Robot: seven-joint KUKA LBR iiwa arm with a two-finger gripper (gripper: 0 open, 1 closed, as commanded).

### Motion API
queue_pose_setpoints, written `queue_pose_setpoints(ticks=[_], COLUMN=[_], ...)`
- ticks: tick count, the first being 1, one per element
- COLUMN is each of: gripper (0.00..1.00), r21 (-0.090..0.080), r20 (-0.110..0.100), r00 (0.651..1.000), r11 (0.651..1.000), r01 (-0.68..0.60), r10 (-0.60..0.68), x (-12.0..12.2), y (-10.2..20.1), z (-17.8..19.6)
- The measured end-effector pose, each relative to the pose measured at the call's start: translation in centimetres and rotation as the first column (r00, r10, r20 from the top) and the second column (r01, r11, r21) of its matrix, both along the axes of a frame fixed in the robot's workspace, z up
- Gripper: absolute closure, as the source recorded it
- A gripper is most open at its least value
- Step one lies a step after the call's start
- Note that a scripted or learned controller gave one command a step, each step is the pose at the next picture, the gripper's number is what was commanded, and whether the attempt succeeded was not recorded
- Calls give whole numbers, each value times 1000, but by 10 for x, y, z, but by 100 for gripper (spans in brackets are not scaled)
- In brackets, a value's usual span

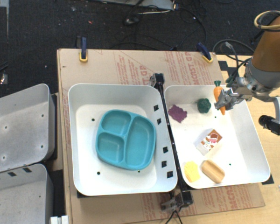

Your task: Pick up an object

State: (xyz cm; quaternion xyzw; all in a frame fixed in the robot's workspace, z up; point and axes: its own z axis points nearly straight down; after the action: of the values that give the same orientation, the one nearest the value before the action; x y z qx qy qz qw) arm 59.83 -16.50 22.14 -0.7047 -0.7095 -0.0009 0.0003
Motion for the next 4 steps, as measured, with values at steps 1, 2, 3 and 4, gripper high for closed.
queue_pose_setpoints(ticks=[1, 2, 3, 4], gripper=[100, 100, 100, 100], r21=[0, 1, 0, 1], r20=[-2, -4, -4, -4], r00=[1000, 1000, 1000, 1000], r11=[1000, 1000, 1000, 1000], r01=[0, 0, 0, -1], r10=[0, 0, 0, 1], x=[-10, -28, -41, -73], y=[47, 98, 141, 197], z=[5, -4, -4, 1])
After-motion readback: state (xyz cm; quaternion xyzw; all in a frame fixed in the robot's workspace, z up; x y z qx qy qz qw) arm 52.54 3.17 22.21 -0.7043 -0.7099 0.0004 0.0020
